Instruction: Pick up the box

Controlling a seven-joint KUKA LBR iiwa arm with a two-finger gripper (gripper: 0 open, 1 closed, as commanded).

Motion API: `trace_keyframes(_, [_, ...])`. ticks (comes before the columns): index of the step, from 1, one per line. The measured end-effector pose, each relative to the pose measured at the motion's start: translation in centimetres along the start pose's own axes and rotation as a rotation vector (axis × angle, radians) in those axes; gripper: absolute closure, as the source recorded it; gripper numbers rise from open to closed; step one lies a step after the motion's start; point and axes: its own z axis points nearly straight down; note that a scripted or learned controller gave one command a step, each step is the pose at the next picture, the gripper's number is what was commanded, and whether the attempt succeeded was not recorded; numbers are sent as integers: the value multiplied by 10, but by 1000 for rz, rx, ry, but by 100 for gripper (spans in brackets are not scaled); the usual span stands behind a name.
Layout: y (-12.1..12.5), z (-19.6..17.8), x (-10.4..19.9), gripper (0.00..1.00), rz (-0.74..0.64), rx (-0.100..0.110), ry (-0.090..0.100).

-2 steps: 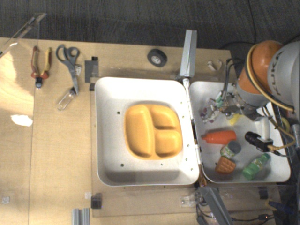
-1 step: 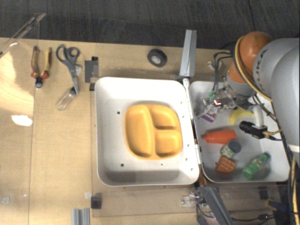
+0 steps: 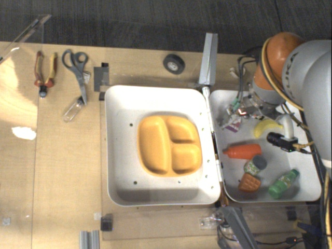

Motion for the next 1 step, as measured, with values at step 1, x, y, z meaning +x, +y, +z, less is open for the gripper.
trace_keyframes(1, [-1,-105,7,100,44,-40,-6])
